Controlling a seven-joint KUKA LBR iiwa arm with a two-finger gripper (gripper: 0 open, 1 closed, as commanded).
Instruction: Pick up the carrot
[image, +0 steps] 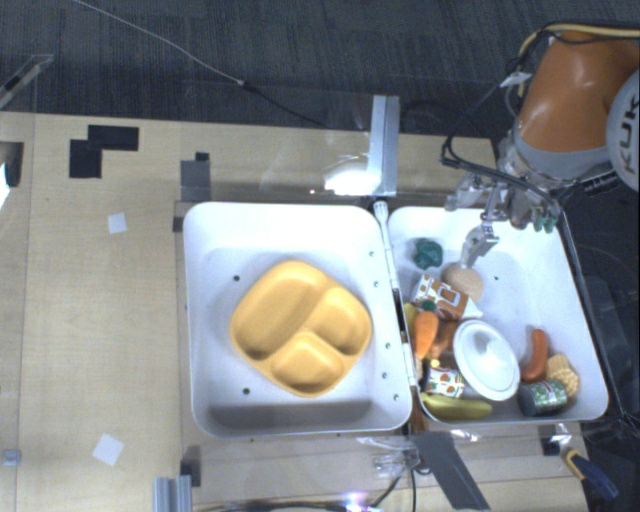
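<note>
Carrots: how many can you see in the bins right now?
1. The carrot lies in the right bin, near its left wall, between a small carton and the white bowl. Clutter could hide others.

yellow plate (300, 325) in white bin (210, 250); orange carrot (426, 335); white bowl (487, 358).

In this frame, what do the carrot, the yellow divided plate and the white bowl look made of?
Carrot: likely toy plastic, with a smooth, even orange skin.
Yellow divided plate: looks like moulded plastic, matte with a soft sheen on rounded compartment edges.
White bowl: glossy, so plastic or ceramic; the look leaves it open.
</note>
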